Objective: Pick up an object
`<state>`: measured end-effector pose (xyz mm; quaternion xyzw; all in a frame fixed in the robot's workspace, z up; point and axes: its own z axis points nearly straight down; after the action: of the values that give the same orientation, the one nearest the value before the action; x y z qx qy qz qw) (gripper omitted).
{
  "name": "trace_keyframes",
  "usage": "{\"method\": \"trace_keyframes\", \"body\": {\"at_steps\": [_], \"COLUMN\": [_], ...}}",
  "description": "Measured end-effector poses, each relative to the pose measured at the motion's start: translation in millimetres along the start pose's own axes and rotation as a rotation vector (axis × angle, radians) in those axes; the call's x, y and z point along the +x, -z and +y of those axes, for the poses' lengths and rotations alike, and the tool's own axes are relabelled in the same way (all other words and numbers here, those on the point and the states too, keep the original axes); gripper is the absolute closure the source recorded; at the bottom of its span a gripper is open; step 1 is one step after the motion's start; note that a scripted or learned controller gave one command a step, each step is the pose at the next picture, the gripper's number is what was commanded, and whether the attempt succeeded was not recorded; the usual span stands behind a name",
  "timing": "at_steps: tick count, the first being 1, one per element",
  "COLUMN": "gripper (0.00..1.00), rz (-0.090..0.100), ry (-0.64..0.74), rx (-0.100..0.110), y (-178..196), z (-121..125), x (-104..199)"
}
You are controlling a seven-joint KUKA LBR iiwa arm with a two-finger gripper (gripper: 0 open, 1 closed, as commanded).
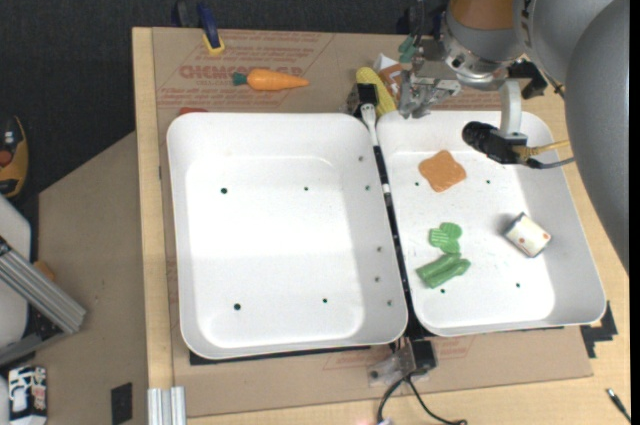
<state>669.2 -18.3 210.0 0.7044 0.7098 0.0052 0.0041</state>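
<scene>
My gripper (pixel 418 99) hangs over the far left corner of the right bin (pixel 560 308), high above its floor. Nothing shows in its grasp. In that bin lie a flat orange piece (pixel 441 171) near the middle, a green piece (pixel 443 256) made of two lumps toward the front, and a small white block (pixel 527 235) at the right. The orange piece is the closest to the gripper, a little in front of it and to its right.
The left bin (pixel 190 213) sits beside the right one. Behind the bins, on the cardboard, lie a toy carrot (pixel 272 81), a yellow item (pixel 374 81) with a black piece (pixel 364 99), and a blue and yellow clip (pixel 211 30). The arm fills the upper right.
</scene>
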Motion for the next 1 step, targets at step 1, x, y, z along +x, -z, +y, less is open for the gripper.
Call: {"method": "trace_keyframes", "body": {"at_steps": [1], "gripper": [1.0], "rz": [0.0], "ry": [-0.002], "rx": [0.007], "y": [24.3], "z": [-1.3], "x": [62.5]}}
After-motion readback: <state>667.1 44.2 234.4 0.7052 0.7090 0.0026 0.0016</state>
